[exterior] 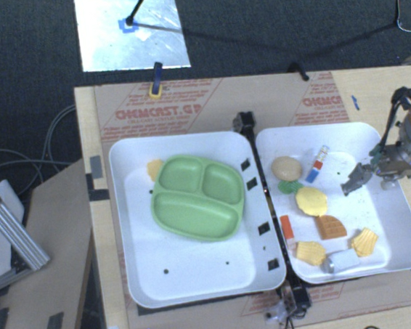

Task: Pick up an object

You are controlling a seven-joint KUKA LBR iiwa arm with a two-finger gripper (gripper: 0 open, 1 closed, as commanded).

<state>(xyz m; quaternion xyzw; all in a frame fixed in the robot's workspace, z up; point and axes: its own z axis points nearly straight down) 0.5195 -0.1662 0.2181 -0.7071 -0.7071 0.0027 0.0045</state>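
Both white bins (pixel 135 226) look smooth, slightly glossy plastic, the green divided tray (pixel 196 197) matt plastic, the bench sheet (pixel 185 107) printed brown cardboard, the floor plate (pixel 131 29) dull reflective metal.

Arm reaches in from right edge, wrist angled down and leftward, grey gripper (pixel 354 179) low at mid-height of view, its two fingers (pixel 351 183) pointing left, slightly parted, nothing between them.

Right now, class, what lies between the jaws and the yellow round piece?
In the camera view, bare white bin floor separates the gripper from the yellow round piece.
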